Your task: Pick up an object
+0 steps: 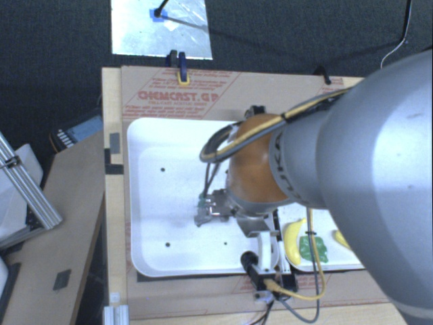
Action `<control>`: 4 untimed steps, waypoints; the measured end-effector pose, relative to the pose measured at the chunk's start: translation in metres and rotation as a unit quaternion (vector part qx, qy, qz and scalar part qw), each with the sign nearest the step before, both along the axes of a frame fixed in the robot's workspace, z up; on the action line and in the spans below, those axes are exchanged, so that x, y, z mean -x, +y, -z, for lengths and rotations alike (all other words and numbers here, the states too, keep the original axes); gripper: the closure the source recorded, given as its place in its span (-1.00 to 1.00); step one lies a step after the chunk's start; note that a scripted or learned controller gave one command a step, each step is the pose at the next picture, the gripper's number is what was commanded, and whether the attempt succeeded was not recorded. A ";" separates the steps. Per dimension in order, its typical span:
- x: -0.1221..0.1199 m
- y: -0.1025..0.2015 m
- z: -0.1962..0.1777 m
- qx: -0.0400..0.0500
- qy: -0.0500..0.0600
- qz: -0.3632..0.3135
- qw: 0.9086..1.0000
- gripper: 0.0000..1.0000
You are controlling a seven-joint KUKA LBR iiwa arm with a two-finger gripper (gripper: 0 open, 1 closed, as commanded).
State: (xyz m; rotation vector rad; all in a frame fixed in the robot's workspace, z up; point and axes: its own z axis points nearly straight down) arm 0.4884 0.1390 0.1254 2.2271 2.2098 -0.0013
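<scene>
While the gripper (pixel 205 212) hangs low over the bare floor of the left bin (pixel 155 181), its opening impossible to judge, the nearest pickable things, a yellow banana (pixel 293 244) and a green object (pixel 312 249), lie well to its right, the banana's long axis running roughly front to back.

A white bin (pixel 145 181) lies under my hand (pixel 203 214), resting on red-printed cardboard (pixel 179 95). Past my hand, at the cardboard's far edge, sits a yellow clamp (pixel 182 72), and farther off a shiny foil sheet (pixel 159 19).
</scene>
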 end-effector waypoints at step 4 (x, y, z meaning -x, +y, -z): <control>-0.004 0.052 -0.255 -0.002 0.001 -0.007 1.000 1.00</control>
